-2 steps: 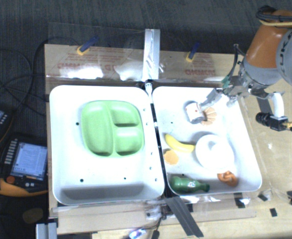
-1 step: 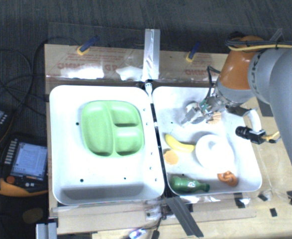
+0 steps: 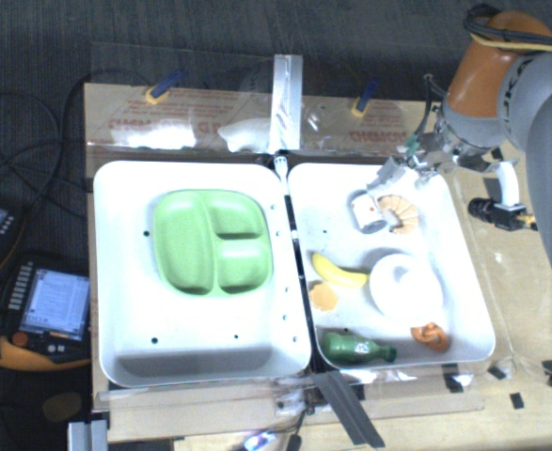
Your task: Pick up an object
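Camera view from above: two shallow white bins are seen side by side on the wooden worktop. A green plastic tray with three sections lies in the left white bin. The right white bin holds a yellow toy banana, a small orange round piece, a white round bowl turned upside down, a green plastic bottle lying on its side, a small orange-brown toy, a curled orange toy shrimp and a small white cup on its side. The grey arm with the orange band is reached over the far right corner of that bin. The tool is seen just above the cup and shrimp. Whether anything is held cannot be told.
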You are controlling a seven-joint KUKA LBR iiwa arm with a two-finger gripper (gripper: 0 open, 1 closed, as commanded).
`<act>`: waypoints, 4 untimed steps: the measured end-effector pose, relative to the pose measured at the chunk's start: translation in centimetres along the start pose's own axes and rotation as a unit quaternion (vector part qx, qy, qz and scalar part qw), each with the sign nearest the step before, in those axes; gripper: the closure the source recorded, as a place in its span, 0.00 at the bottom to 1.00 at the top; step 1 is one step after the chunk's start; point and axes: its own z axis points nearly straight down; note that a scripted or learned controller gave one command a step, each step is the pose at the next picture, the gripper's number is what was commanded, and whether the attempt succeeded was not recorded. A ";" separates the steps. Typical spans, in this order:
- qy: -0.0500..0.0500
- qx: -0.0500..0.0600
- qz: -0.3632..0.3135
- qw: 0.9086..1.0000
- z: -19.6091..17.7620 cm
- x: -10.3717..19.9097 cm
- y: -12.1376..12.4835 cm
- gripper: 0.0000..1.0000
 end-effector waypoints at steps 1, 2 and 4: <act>-0.004 -0.014 -0.036 0.999 4.2 -2.7 0.4 0.00; -0.003 -0.017 -0.039 0.999 4.7 -3.3 0.0 0.00; 0.002 -0.004 -0.097 0.995 7.6 -3.4 -1.9 0.00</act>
